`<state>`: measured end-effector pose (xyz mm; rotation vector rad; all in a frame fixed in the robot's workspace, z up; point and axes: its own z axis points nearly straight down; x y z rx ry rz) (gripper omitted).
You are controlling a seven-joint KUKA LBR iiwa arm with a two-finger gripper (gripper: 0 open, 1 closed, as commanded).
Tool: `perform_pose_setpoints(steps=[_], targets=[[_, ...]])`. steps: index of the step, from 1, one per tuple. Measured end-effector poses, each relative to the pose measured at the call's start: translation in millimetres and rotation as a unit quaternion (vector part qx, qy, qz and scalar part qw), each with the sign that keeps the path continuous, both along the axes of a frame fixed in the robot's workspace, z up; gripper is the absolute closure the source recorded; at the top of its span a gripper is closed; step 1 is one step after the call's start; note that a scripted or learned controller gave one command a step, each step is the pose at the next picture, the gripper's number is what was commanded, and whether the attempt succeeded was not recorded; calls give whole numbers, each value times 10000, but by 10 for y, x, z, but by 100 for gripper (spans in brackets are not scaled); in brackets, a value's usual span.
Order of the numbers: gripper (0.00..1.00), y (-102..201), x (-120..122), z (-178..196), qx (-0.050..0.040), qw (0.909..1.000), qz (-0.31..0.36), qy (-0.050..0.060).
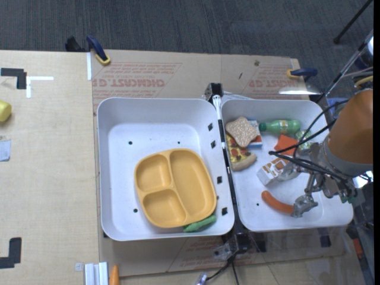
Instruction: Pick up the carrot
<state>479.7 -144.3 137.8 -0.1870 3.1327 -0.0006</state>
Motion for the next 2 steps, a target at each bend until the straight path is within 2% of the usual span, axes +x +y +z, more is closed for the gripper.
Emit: perform_pose_setpoints(steps=[1, 2], targets=[[0, 601, 709, 2007, 1, 9946, 1033, -11], [0, 978, 851, 669, 4, 9911, 1331, 5]])
